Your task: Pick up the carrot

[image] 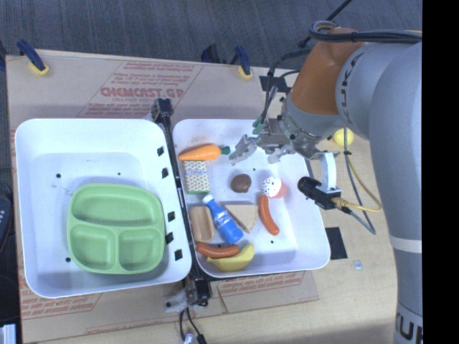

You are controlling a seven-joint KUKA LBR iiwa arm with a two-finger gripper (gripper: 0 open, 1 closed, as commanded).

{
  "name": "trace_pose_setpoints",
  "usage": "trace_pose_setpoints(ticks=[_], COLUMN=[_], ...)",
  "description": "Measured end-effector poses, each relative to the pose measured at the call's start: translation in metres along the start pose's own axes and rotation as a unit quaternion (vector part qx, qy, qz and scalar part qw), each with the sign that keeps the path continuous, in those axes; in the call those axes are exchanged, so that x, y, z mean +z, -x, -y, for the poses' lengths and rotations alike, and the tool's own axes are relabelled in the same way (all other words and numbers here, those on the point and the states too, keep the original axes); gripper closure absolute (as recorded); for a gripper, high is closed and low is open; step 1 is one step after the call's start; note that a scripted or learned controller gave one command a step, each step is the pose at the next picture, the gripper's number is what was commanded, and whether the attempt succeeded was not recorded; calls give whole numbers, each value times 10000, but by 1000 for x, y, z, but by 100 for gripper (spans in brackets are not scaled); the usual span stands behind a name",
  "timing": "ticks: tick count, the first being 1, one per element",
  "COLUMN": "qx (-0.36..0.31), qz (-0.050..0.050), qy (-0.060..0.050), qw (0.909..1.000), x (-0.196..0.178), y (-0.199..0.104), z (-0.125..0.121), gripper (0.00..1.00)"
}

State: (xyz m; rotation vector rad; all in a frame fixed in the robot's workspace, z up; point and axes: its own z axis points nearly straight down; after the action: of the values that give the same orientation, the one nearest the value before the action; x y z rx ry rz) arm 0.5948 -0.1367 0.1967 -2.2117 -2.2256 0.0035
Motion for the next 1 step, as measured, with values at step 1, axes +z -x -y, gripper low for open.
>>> trace_pose_setpoints(ticks=[1], qx=[943], qz=[2], qy=[6], qw=[9955], x=[29], y=[-28], z=[-46], gripper=[0])
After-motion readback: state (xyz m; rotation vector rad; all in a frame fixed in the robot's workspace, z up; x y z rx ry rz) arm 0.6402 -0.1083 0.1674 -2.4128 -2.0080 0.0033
